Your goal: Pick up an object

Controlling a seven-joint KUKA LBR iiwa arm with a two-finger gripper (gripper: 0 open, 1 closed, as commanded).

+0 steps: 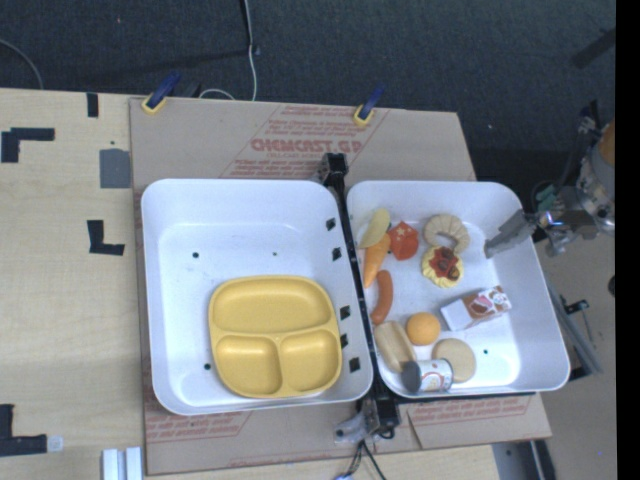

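Currently the grey two-finger gripper (507, 234), its grip state impossible to tell, is hovering at the right white plastic bin's (545, 298) edge, needing to centre over a toy like the round orange ball (423, 328).

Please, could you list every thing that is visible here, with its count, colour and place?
bins: 2, white, side by side on the cardboard sheet
divided tray: 1, yellow, left bin
toy foods: about ten, mixed colours, right bin
orange ball: 1, orange, right bin, near the front
small can: 1, white and red, right bin front edge
clamps: 2, blue and yellow, cardboard's far edge
hand: 1, grey, over the right bin's right rim
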